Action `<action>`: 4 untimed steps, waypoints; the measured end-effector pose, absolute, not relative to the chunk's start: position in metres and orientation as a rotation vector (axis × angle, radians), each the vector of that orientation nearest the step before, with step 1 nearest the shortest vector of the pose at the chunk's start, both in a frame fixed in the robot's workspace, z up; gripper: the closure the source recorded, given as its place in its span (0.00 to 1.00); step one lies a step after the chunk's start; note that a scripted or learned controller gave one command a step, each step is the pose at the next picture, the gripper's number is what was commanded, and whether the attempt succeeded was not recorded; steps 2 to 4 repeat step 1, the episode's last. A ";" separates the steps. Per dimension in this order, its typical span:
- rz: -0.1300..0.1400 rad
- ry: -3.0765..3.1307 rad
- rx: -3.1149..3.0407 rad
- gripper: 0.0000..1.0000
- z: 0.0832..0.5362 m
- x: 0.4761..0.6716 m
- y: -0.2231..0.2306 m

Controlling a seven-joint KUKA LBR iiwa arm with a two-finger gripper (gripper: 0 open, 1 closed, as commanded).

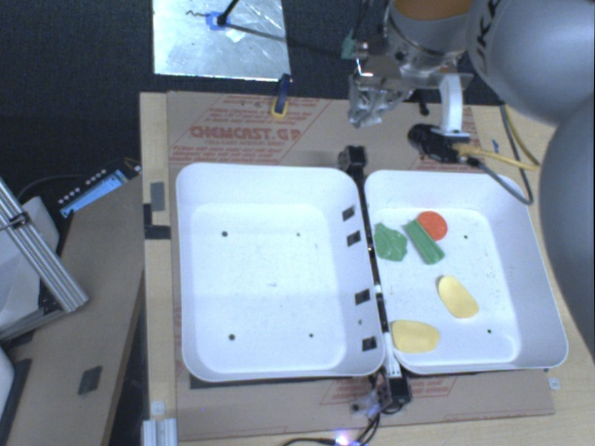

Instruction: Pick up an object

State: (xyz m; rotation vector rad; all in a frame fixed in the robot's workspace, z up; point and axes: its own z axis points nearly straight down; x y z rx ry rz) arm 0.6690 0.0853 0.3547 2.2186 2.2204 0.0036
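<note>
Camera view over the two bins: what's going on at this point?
A grey robot arm reaches in from the right, its gripper raised above the far edge of the bench, behind the bins, with nothing visible between its fingers. The right bin holds five small items: a red disc, a green strip, a green leafy piece and two yellow pieces. Nothing has been picked up yet.
</note>
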 end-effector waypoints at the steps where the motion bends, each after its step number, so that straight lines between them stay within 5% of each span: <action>1: 0.004 2.220 2.219 1.00 0.360 0.669 0.066; 4: 0.004 2.220 2.219 1.00 0.360 0.669 0.066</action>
